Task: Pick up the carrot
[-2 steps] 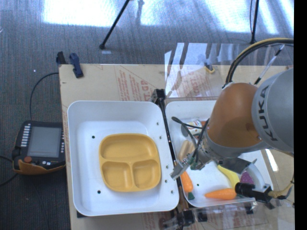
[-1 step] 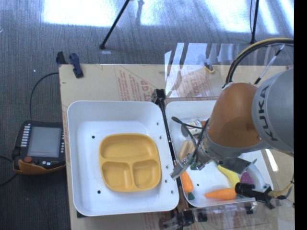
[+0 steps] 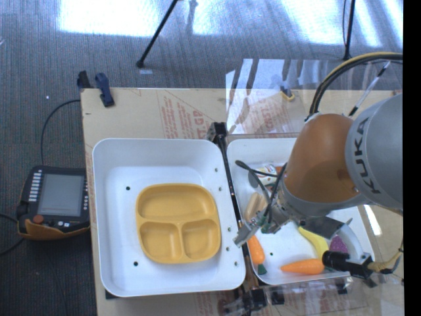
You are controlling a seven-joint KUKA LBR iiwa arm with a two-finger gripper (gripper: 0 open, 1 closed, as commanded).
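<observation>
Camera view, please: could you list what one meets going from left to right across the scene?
Teach pendant on the floor → left white bin → yellow divided plate → end effector → carrot lying in the right bin → purple item.

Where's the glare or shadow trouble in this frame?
Camera view: sunlight blows out the floor at top; reflective streaks cross the bench above the right bin; the arm shades that bin, yet the carrot reads clearly.

Plate in left bin
</observation>
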